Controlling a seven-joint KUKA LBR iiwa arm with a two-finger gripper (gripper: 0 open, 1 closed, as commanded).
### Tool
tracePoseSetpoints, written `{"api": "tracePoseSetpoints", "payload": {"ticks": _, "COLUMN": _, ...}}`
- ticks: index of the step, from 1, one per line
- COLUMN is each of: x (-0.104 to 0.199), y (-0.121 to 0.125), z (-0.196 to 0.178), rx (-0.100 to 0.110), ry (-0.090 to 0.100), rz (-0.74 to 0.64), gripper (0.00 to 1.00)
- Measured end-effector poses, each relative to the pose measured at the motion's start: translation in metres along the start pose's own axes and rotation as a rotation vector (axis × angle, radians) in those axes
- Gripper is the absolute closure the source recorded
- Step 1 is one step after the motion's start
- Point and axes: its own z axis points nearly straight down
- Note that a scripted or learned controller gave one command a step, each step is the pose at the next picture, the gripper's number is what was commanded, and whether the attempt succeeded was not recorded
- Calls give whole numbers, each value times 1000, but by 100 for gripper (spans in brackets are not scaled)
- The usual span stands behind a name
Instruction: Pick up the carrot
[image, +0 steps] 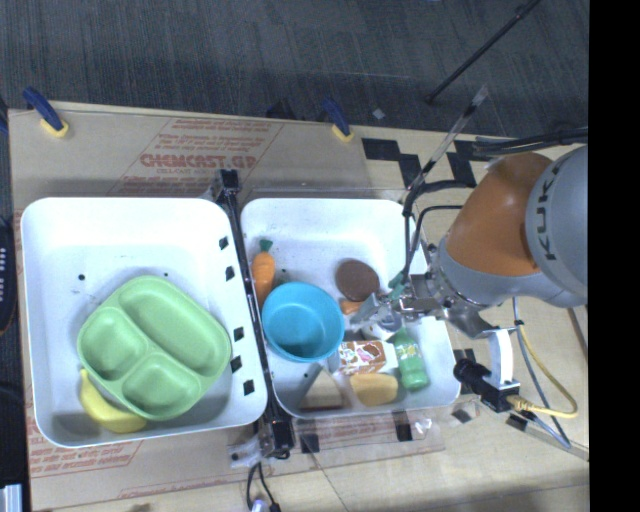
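My pincer (385, 305) hangs low inside the right-hand shallow white bin (320, 215), just right of the middle, with my grey arm and its orange band (492, 225) reaching in behind it from the right. How far it is parted I cannot tell; the metal parts blur together from this angle, and I see nothing plainly caught in it.

The small orange carrot with a green top (263, 270) lies at the left wall of that same bin, upright along the divider, its lower end touching or just behind the rim of the round blue plastic bowl (302, 320). The bowl sits between the carrot and my pincer.

A brown round disc (356, 277) rests just above and left of the pincer. Below it lie a small printed packet (362, 354), a green bottle-like item (409, 363) and a yellow-tan block (375, 388), close together near the bin's front wall.

The left-hand white bin (60, 230) holds a pale green divided plate (155, 345), tilted, resting on a yellow object (100, 408) that peeks out beneath its lower left edge.
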Motion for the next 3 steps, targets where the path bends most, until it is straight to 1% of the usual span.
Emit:
{"api": "tracePoseSetpoints", "payload": {"ticks": 1, "x": 7, "y": 92, "z": 102, "rx": -15, "ry": -9, "rz": -53, "gripper": 0}}
{"api": "tracePoseSetpoints", "payload": {"ticks": 2, "x": 7, "y": 92, "z": 90, "rx": -9, "ry": -7, "rz": -58, "gripper": 100}}
{"api": "tracePoseSetpoints", "payload": {"ticks": 3, "x": 34, "y": 67, "z": 95, "rx": -18, "ry": -30, "rz": -76, "gripper": 100}}
